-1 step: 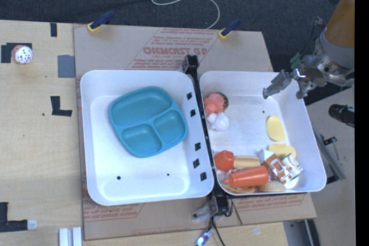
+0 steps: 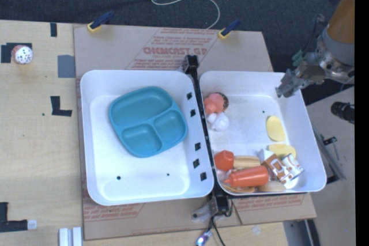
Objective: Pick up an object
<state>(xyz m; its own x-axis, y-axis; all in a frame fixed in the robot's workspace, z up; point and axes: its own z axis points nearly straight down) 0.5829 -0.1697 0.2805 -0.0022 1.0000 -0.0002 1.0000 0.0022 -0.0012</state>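
We saw the gripper (image 2: 286, 88) poised over the right bin's (image 2: 311, 141) far right corner; we could not tell how its fingers stood. The nearest object, a yellow oval piece (image 2: 275, 128), lay toward the bin's near edge from that corner.

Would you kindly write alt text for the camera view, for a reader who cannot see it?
A grey arm's end effector hovers at the right bin's upper right rim, holding nothing visible. That bin holds toy food clustered near its front and left; the left bin holds a blue divided plate.
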